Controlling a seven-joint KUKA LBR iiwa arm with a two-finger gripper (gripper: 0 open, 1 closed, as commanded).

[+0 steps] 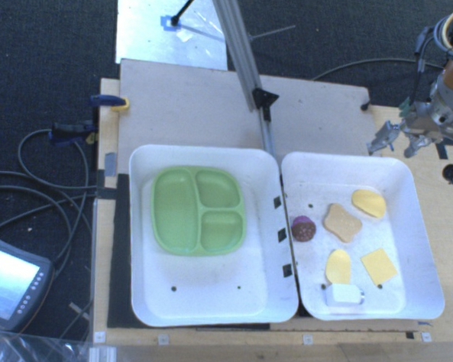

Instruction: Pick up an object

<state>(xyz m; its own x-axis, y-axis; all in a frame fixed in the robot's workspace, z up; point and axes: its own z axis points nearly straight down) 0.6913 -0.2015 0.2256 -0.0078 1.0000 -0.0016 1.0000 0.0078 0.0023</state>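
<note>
My gripper (397, 141) hangs above the far right corner of the right bin (419, 226), its two fingers spread open with nothing between them. In that bin lie a tan bread-shaped piece (342, 222), a yellow rounded piece (369, 202), a yellow square slice (379, 265), a yellow wedge (338, 266), a dark purple round item (303, 229) and a white block (344, 293). All of them sit below and to the left of the gripper, apart from it.
The left bin (140, 286) holds a green divided plate (199, 211). A slanted metal pole (242, 47) crosses the back of the bench. Cables and a handheld pendant (6, 281) lie on the floor at left.
</note>
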